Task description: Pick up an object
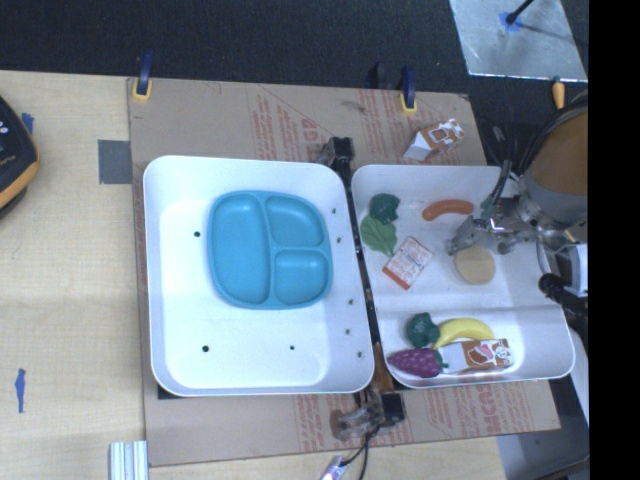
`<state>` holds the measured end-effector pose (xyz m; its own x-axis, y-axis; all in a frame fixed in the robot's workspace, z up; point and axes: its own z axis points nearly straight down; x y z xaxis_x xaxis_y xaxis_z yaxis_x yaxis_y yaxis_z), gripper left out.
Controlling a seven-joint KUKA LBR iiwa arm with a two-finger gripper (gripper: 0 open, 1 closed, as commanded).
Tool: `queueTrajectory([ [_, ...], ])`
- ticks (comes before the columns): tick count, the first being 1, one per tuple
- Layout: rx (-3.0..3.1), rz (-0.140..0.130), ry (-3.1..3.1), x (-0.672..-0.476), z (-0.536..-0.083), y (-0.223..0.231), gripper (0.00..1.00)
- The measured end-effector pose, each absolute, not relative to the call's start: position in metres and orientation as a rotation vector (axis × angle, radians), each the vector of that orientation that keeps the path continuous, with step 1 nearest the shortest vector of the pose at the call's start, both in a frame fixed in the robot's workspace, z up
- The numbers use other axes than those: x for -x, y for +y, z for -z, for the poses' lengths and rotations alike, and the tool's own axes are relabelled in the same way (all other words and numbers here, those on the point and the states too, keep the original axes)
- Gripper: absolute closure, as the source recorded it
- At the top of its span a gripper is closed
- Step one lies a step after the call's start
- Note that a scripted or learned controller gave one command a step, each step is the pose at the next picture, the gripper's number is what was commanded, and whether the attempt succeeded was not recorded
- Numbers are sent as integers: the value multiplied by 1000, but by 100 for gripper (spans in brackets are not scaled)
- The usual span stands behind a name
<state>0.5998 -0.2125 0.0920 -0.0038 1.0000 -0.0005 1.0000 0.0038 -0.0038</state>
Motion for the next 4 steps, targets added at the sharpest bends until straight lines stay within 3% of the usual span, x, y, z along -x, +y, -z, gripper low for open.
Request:
queueTrajectory([
  [1, 2214, -7, -2226, -600, -103, -213, 100],
  [2, 2218, -3, -2223, -544, -187, -212, 100],
  [3, 2217, -3, -2223, -543, -186, -212, 0],
  [4, 2215, -5, -2225, -555, -91, -211, 0],
])
